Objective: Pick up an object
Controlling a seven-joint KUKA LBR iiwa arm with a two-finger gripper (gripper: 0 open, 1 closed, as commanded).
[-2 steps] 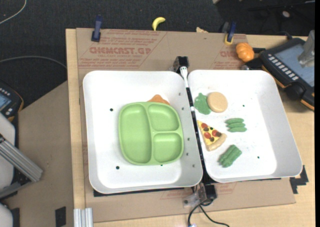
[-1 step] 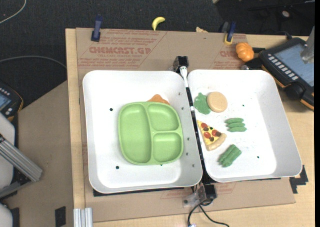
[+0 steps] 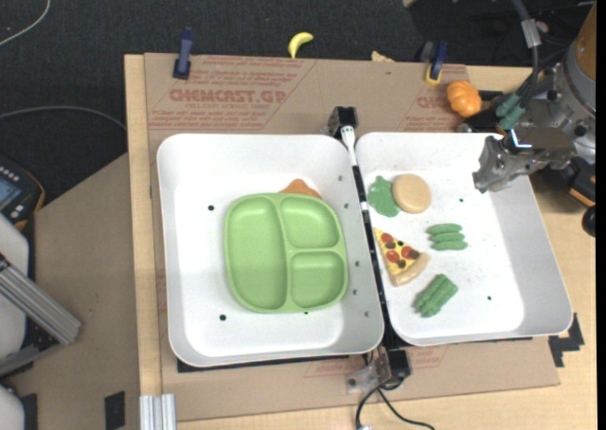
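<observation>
The right bin (image 3: 530, 267) holds several toy foods: a round tan cookie (image 3: 412, 193), a dark green leafy piece (image 3: 383, 198), a pizza slice (image 3: 399, 257), and two green bean pods (image 3: 447, 236) (image 3: 435, 295). My gripper (image 3: 491, 175) hangs over the upper right part of this bin, to the right of the cookie and clear of all the food. Nothing shows between its fingers. The left bin (image 3: 185, 229) holds a green divided plate (image 3: 285, 251), with an orange piece (image 3: 301, 188) peeking out behind its far rim.
An orange toy fruit (image 3: 463, 98) lies on the cardboard behind the right bin. A yellow banana (image 3: 299, 42) rests at the board's far edge. Blue clamps (image 3: 183, 55) (image 3: 436, 62) grip the board. A black clip (image 3: 343, 123) sits between the bins at the back.
</observation>
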